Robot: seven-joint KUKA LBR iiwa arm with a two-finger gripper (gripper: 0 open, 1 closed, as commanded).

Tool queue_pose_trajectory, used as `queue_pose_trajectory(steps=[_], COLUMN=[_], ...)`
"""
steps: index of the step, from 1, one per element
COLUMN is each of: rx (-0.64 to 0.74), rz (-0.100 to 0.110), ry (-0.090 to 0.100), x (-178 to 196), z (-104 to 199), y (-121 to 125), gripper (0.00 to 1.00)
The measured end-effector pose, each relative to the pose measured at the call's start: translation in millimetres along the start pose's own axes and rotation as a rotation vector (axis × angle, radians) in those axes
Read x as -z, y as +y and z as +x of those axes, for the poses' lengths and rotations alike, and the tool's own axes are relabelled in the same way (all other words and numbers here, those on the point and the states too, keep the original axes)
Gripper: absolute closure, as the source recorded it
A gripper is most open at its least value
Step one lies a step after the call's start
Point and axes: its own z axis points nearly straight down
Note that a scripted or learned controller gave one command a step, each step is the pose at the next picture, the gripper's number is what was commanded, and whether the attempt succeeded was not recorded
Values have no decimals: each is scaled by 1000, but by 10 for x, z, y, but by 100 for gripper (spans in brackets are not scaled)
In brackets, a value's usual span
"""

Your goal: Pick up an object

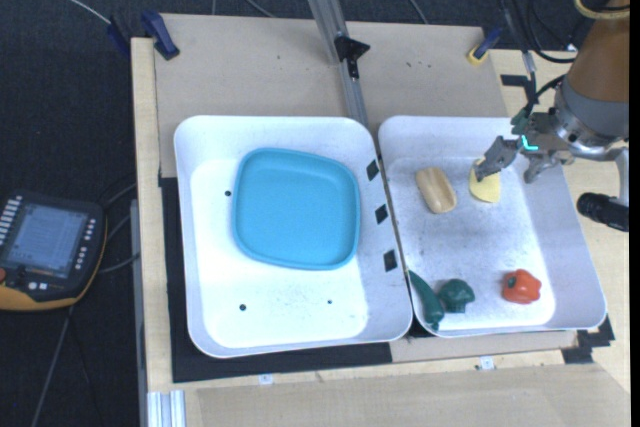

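Dark carpet with loose cables all around, and a tan counter [270, 45] carrying two white bins. The left bin [200, 315] has a blue plate [297, 208] in it; the right bin [560, 245] has the goodies: a tan bread roll [436, 189], a yellow piece [486, 186], a red pepper [520, 286] and a green thing [456, 294]. The gripper [520, 158] hangs spread open over the bin's far right part, holding nothing, one finger right above the yellow piece. I'd centre over that piece, drop straight down, then close. It's stubby, no clear long axis; the roll beside it runs roughly near-to-far.
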Motion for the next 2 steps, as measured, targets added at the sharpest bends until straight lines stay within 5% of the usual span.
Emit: queue_pose_trajectory(steps=[1, 2], rx=[0, 0], rz=[0, 5], ry=[0, 1], x=[-1, -623], z=[0, -29], y=[0, -25], gripper=[0, 0])
